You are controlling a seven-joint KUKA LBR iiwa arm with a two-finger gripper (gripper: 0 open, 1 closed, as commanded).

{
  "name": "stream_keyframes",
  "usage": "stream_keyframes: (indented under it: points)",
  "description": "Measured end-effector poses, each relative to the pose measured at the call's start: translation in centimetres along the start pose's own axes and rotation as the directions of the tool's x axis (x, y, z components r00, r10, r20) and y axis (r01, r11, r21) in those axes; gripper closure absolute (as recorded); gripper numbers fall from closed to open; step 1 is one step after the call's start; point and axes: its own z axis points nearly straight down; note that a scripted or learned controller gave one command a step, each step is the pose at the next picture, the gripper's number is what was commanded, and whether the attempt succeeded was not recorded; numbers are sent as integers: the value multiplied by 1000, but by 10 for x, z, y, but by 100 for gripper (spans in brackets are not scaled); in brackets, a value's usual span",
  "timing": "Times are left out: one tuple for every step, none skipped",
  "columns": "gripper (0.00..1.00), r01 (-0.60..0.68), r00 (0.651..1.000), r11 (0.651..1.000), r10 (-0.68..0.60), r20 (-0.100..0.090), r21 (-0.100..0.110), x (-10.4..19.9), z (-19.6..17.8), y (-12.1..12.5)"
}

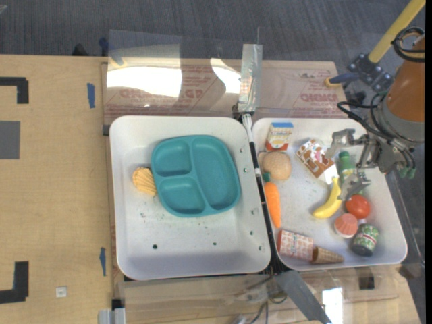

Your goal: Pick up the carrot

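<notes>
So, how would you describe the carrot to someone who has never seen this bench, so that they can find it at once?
Look at the right white bin, the one crowded with toy food. Along its left wall, just below the round beige bun, lies the carrot, lengthwise with its green end toward the bun. It is the only long, plain orange piece; the banana nearby is yellow and curved.
</notes>
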Motion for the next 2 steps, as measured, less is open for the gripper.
stream_keyframes:
  points:
    - [0,-13,1000,1000,13,-12,-4,45,101,52]
    - [0,-146,989,989,146,4,0,-33,129,-34]
